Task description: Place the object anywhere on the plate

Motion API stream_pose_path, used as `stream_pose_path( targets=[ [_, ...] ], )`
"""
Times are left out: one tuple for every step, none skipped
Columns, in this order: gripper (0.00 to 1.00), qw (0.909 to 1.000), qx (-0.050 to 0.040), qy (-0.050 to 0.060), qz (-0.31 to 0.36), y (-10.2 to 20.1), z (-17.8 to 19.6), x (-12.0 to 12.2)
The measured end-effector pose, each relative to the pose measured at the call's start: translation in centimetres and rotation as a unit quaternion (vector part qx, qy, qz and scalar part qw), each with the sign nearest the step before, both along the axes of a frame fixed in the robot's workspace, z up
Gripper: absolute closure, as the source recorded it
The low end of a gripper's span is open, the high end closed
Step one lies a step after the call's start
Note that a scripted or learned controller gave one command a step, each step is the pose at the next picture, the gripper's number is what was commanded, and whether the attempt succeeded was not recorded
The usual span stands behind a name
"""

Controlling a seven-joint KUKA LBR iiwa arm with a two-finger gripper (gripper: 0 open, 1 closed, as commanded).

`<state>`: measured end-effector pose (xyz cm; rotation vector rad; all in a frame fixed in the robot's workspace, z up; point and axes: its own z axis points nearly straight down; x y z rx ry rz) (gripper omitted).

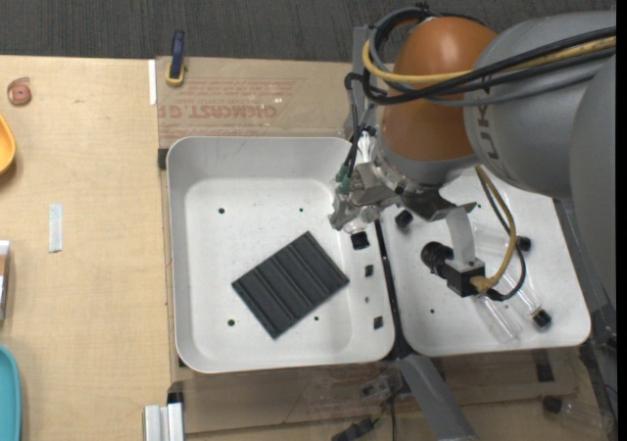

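Camera view: gripper point(349, 217) at left bin's point(186, 233) right rim, jaw state not discernible. Ribbed dark plate point(291, 283) lies in that bin. No carried object discernible; you judge placement pending.

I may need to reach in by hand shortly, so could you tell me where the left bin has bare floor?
In the left bin, bare floor runs along the left wall and far edge, bordering the dark ribbed plate. A narrower strip lies between the plate and the near wall. The right side is crowded: the gripper hangs at the far right corner, with small dark pieces below it.
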<state>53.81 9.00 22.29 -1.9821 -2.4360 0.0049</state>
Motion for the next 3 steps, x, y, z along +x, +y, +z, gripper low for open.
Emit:
stream_pose_path(
  targets=[
    [1.0, 1.0, 0.0, 0.001, 0.003, 1.0, 1.7, -3.7],
    [1.0, 0.9991, -0.0006, 0.0, 0.043, 4.8, 11.5, -4.6],
    [1.0, 0.9991, -0.0006, 0.001, 0.043, 10.9, 2.9, -6.1]
  ],
)
